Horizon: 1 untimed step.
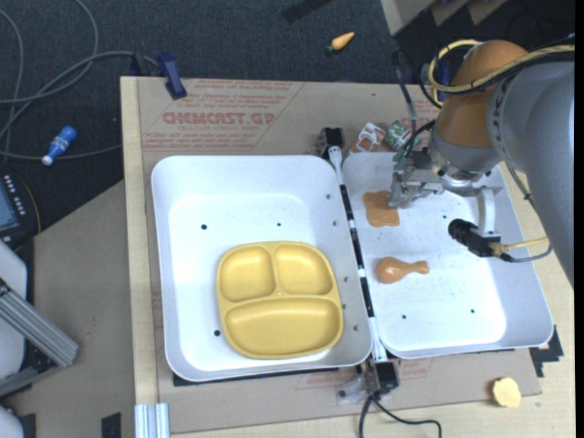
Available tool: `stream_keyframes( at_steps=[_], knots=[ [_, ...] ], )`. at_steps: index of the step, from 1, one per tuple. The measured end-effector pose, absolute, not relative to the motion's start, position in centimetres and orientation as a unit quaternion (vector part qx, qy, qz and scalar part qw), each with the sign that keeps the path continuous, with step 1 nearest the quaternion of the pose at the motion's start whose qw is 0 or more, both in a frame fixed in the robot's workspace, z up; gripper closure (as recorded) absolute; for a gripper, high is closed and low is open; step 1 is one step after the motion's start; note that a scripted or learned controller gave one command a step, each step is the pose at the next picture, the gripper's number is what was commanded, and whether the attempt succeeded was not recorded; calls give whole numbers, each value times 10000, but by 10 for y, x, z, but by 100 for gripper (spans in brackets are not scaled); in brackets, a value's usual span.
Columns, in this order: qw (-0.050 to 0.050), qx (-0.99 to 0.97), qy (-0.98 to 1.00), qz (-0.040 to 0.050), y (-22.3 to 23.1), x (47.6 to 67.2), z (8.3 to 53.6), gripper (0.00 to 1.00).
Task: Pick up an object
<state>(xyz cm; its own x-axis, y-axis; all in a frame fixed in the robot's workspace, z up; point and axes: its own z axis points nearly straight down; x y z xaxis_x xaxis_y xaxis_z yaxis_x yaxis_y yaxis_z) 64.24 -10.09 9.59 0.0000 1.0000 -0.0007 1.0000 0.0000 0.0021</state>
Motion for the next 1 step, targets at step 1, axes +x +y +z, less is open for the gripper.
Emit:
stream_keyframes(
  at_steps=[1],
  knots=[
    [5,7072,7070,1,-101,642,95,0]
  ],
)
